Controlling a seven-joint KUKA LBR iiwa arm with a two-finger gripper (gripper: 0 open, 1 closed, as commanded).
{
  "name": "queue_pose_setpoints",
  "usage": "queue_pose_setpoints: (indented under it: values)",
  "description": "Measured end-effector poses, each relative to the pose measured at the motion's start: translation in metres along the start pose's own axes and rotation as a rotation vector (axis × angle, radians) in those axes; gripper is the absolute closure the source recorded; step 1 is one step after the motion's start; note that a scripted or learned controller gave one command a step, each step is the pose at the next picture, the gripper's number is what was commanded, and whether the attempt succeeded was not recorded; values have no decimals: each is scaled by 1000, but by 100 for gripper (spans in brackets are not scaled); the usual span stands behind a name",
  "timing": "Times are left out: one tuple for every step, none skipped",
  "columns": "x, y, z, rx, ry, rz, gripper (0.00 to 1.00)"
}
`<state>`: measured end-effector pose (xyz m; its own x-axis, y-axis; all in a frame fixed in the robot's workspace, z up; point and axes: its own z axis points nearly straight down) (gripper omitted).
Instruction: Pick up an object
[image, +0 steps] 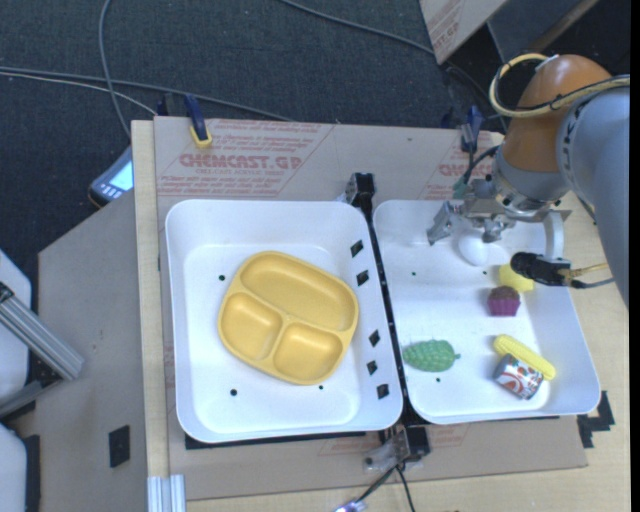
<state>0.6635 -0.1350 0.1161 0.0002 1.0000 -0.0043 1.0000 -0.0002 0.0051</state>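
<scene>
Dark carpet and loose cables frame a pale board surface (250, 160) carrying two shallow white bins, seen from the fixed overhead camera. A yellow divided plate (288, 316) sits alone in the left bin (190, 330). At the far end of the right bin (570, 330), the grey arm's claw (468, 228) hangs with its fingers spread wide, straddling a small white rounded object (470, 248), the likeliest target; whether the fingers touch it cannot be told. Nearer the camera in that bin lie a purple block (503, 301), a green leafy toy (430, 355) by the inner wall, and a yellow piece (523, 355) just beside a red-and-white can (520, 378). The pick appears to be at the closing stage, with nothing lifted yet. A smooth, rounded piece could squirt out sideways if the fingers close off-centre or too high. It also lies close to the bin's far wall, so a finger could catch the rim and the claw come away with nothing.
</scene>
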Motion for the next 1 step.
queue_pose_setpoints:
  values:
    - [0,2,-16,-9,0,0,100]
